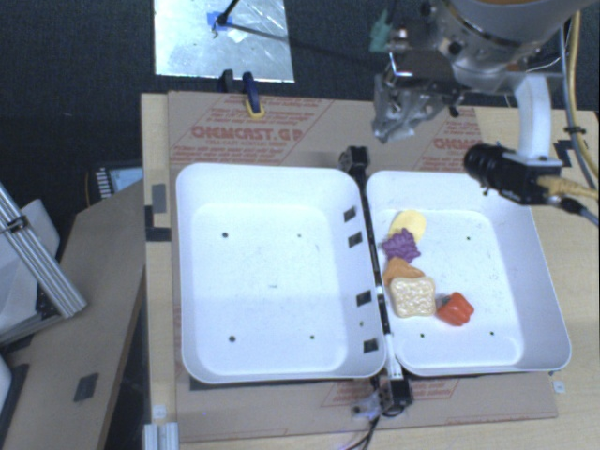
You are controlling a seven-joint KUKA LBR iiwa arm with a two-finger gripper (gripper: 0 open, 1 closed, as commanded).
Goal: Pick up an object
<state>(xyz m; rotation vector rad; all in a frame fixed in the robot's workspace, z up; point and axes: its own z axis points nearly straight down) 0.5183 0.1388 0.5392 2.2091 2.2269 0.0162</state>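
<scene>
Five small items sit bunched in the right bin (pixel 525 279), hard against the divider near frame centre: a yellow piece (pixel 409 222), a purple piece (pixel 401 246), an orange piece (pixel 399 268), a pale cracker (pixel 412 296) and a red piece (pixel 455 309), touching or nearly so, which probably leaves little finger room between them. The gripper (pixel 401 118) hangs at upper right, above the bins' far edge and well apart from the pile, carrying nothing visible; whether it is released or clenched cannot be told. The left bin (pixel 202 345) lies beside it.
</scene>
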